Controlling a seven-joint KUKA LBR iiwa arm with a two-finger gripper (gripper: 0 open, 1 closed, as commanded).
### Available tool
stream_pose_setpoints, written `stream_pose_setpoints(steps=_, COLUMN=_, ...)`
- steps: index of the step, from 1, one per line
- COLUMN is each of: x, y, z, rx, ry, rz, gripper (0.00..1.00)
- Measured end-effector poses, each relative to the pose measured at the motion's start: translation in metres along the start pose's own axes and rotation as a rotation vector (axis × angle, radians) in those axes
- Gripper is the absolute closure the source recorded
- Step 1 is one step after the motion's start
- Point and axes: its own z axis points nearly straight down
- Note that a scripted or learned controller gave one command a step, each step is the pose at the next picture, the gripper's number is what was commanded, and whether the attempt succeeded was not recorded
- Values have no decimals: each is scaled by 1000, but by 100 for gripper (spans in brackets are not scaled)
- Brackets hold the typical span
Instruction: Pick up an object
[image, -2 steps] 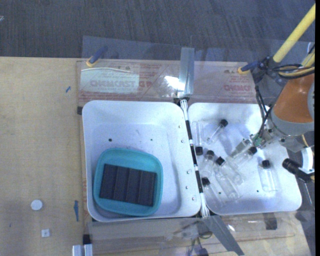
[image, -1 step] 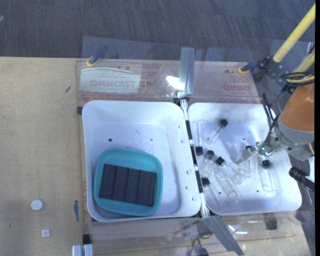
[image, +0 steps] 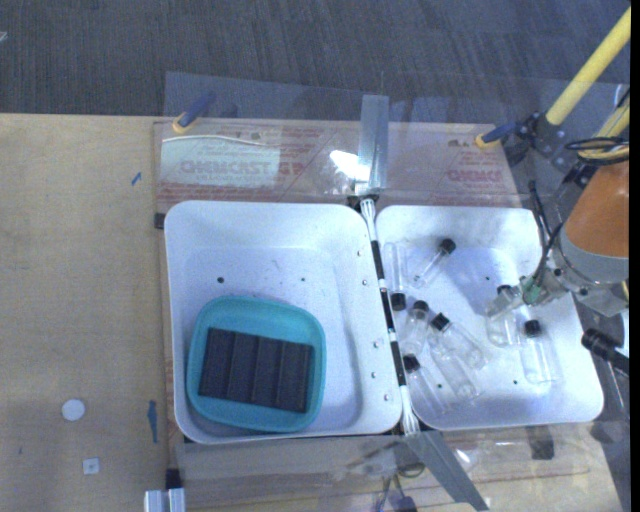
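Several clear glass vials with black caps lie scattered in the right bin (image: 480, 410). One vial (image: 436, 256) lies near the back, another (image: 431, 326) sits at mid-left, and a third (image: 536, 352) rests at the right side. My gripper (image: 512, 297) hangs low over the right part of this bin, its tip right beside a clear vial (image: 499, 306). The grey arm with its orange band (image: 600, 215) comes in from the right edge. Glare and the clear glass hide whether anything is in the gripper.
The left bin (image: 260, 240) holds a teal dish (image: 208, 335) with a black ridged block (image: 255, 368) inside. A metal bracket (image: 373, 140) and clear sheets with clamps stand behind the bins. A yellow pole (image: 590, 70) and cables cross the upper right.
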Motion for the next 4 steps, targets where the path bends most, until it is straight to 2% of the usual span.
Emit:
stream_pose_setpoints(steps=1, x=17, y=82, z=-131, rx=5, ry=4, rz=-50, gripper=100)
stream_pose_setpoints(steps=2, x=51, y=110, z=-113, rx=8, ry=6, rz=-124, gripper=100)
stream_pose_setpoints(steps=3, x=70, y=140, z=-122, rx=4, ry=4, rz=-93, gripper=100)
stream_pose_setpoints(steps=4, x=70, y=141, z=-134, rx=0, ry=-1, rz=-96, gripper=100)
